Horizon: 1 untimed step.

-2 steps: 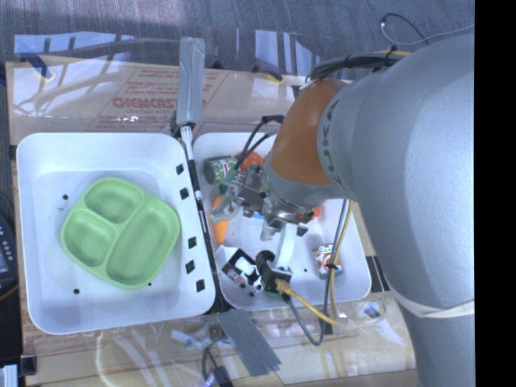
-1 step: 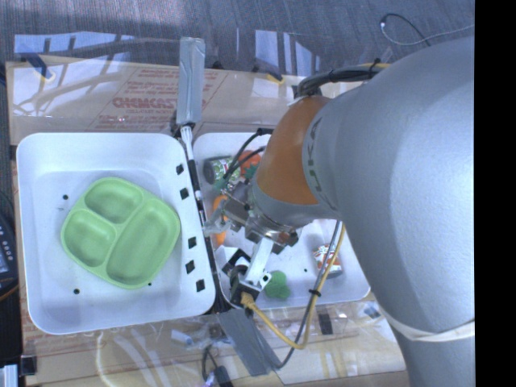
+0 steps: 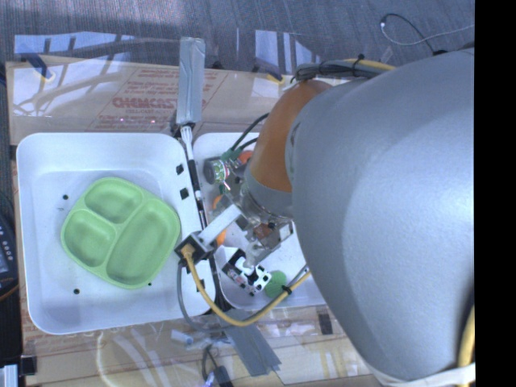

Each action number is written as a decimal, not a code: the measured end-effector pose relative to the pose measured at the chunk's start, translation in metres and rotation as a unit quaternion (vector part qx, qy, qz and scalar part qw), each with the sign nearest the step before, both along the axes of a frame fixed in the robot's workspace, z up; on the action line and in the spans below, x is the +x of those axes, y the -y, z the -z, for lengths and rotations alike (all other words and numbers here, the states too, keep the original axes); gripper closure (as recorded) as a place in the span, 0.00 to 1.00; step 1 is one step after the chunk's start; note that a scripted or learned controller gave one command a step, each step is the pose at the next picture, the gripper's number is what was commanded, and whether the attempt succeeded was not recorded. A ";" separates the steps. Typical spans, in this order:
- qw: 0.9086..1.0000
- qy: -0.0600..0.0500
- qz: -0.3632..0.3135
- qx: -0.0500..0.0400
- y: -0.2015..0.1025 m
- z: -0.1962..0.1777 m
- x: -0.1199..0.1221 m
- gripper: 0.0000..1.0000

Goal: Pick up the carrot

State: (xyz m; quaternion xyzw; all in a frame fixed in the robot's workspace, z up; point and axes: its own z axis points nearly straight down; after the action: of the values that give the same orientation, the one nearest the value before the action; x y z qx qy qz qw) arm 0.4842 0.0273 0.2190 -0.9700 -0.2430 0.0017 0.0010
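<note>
Honestly, the arm (image 3: pixel 387 216) is so big from this angle that it covers most of the right bin (image 3: pixel 211 147), so the trick for this step is just getting lined up properly. I'd lift clear, shift toward the bin's far side, and come straight down over the carrot rather than dragging sideways through the clutter.

The left bin (image 3: pixel 48 160) only has the green divided plate (image 3: pixel 121 230) in it, so nothing to do over there.

Pose-wise, the arm reaches in from the right and bends steeply down, orange band (image 3: pixel 274 147) up top, with the gripper (image 3: pixel 246 271) low near the right bin's front edge, just beside a small green thing (image 3: pixel 276 280). Can't tell if it's open or closed.

The carrot (image 3: pixel 244 158), I think, is that little orange sliver at the back of the right bin, mostly hidden by the wrist.
</note>
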 end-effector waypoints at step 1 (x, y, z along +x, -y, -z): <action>0.998 0.000 0.070 0.000 -0.010 -0.067 0.085 0.00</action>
State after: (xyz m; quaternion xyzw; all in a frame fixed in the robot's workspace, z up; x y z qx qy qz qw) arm 0.5688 0.0374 0.2861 -0.9846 -0.1749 0.0015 0.0007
